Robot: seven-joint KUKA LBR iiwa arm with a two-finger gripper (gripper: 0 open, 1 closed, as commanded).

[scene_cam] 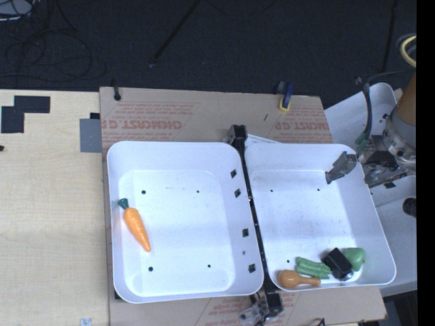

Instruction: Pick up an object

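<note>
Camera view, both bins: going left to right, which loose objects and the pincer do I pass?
Orange toy carrot with green top → tan pear-shaped gourd → green ridged toy vegetable → black block → grey two-finger pincer, over the right bin's far edge.

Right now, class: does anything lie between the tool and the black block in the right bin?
Nothing visible does. The tool sits above the right bin's far right edge; bare bin floor separates it from the black block in the near corner.
</note>
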